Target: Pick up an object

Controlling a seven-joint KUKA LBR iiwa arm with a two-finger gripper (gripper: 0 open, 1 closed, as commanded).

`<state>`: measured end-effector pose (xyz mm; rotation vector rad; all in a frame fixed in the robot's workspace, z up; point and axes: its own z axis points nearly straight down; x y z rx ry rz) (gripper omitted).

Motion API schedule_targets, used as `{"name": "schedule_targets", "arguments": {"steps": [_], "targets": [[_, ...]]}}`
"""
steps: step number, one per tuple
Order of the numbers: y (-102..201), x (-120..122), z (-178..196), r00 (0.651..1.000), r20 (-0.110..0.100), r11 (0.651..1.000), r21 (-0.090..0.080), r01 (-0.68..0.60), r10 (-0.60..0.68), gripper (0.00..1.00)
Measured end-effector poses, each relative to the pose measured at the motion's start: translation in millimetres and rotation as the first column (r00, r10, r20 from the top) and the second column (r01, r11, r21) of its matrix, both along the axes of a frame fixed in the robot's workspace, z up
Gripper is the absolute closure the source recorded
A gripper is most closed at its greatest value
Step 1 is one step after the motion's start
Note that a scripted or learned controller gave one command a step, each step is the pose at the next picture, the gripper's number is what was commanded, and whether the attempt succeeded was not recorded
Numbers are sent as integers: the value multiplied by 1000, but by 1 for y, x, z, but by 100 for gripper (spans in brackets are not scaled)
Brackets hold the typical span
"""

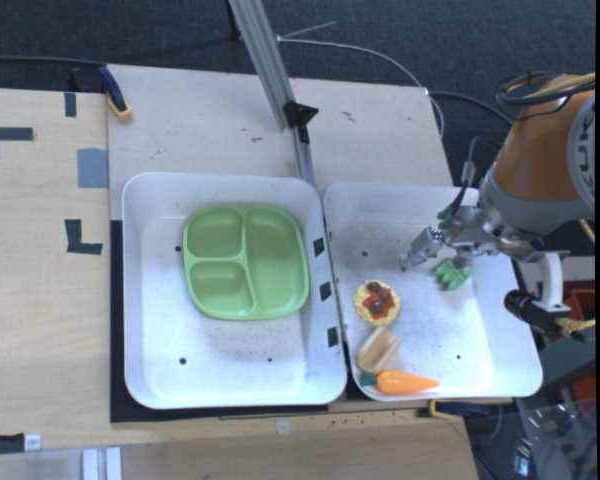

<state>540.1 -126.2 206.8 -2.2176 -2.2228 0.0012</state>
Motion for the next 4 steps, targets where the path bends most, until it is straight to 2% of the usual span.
{"name": "schedule_targets", "arguments": {"steps": [1,2,3,4], "targets": [[0,0,0,1000,0,1000,0,0,0,0],[-8,-1,-61,1000,-6,1000,0,2,-2,0],[-7,0,-110,1000,0,1000,2,2,-2,0],[-6,2,-96,1000,8,1000,1,-2,2,100]]}}
